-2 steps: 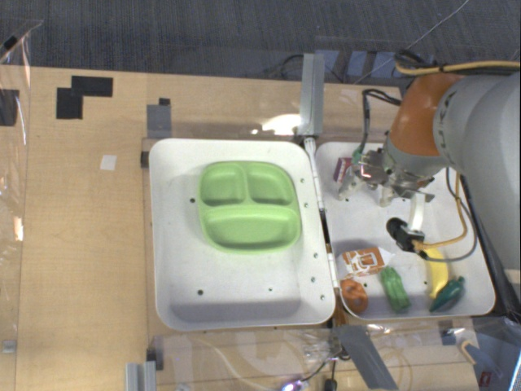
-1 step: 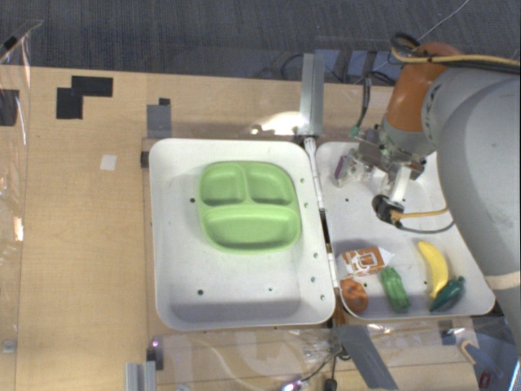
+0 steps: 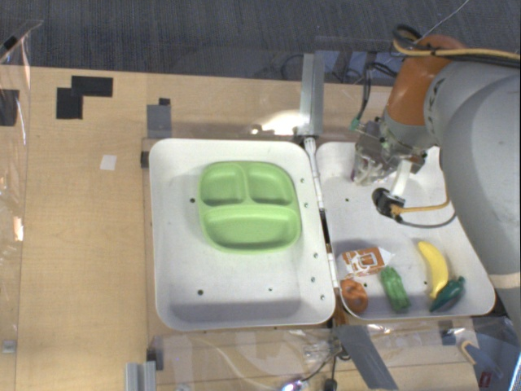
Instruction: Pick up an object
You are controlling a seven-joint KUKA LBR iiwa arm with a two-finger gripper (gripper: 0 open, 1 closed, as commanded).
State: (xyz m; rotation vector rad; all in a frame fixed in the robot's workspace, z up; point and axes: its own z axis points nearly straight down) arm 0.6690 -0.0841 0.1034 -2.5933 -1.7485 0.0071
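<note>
My gripper (image 3: 368,172) hangs over the far part of the right bin (image 3: 346,206), pointing down, with bare bin floor beneath it. Along that bin's near edge lie a yellow banana (image 3: 433,266), a green pepper-like piece (image 3: 395,288), a dark green item (image 3: 448,293), an orange-and-white packet (image 3: 364,261) and a brownish round item (image 3: 354,294). All of them sit well nearer the front than the gripper, and none is touched by it.
The left bin (image 3: 175,283) holds a green three-compartment plate (image 3: 247,204). A metal divider post (image 3: 313,88) rises between the two bins at the back. The arm's grey body (image 3: 480,153) covers the right bin's right side.
</note>
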